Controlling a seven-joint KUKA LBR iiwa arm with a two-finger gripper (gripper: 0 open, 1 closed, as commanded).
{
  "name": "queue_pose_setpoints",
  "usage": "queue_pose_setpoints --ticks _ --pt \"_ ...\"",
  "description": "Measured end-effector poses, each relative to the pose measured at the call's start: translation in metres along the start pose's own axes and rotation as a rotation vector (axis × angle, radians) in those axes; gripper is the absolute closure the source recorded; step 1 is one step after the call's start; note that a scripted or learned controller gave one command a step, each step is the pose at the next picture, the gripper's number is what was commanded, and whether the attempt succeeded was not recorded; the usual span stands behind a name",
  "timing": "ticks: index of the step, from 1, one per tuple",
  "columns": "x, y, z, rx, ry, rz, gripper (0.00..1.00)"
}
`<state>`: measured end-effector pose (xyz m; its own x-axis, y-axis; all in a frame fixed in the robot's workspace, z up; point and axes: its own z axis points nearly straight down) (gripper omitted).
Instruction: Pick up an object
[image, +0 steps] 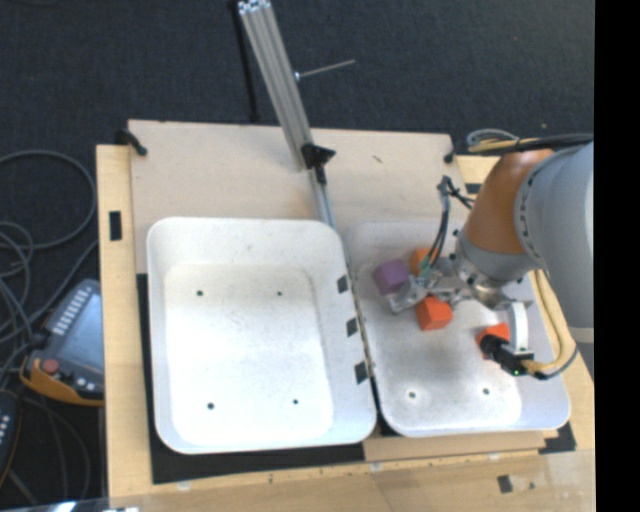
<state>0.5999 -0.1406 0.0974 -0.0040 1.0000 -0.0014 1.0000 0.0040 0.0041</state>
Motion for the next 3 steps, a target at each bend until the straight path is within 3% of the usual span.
queue_pose_setpoints --ticks 1,2,3 --pt "-0.002 -0.001 -0.011 0.002 -0.003 -0.004 1.00" --pt "0.068 0.034 -0.127 -0.006 0.002 -0.003 1.00" --pt "0.180 0.080 -0.167 -0.001 0.004 -0.006 1.00"
